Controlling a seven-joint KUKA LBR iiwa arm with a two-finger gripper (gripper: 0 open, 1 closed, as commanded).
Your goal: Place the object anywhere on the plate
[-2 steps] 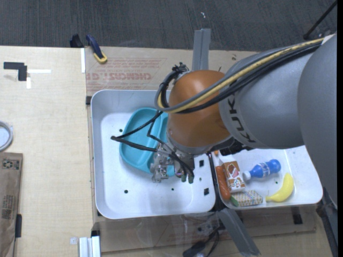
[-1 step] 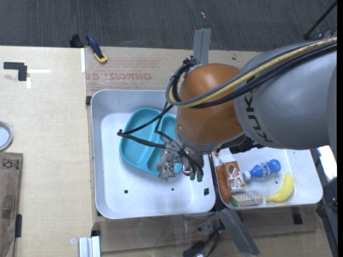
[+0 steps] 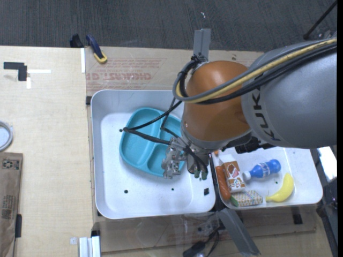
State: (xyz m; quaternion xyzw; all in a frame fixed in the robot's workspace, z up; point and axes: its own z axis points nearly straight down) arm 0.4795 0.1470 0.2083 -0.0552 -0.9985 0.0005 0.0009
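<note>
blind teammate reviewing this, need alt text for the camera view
The grey and orange arm's gripper hovers at the lower right rim of a blue divided plate in the left white bin. The right bin holds a banana, a bottle and small cartons.

A turquoise plate (image 3: 140, 143) lies in a white bin (image 3: 107, 186); the banana (image 3: 282, 189) is yellow.

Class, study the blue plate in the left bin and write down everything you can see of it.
The blue plate is a turquoise, plastic-looking dish with rounded corners, a raised rim and ridges dividing it into compartments. It lies in the left bin, towards its right half. The orange band and black cables cover its right part, and the end effector hangs over its lower right edge.
</note>
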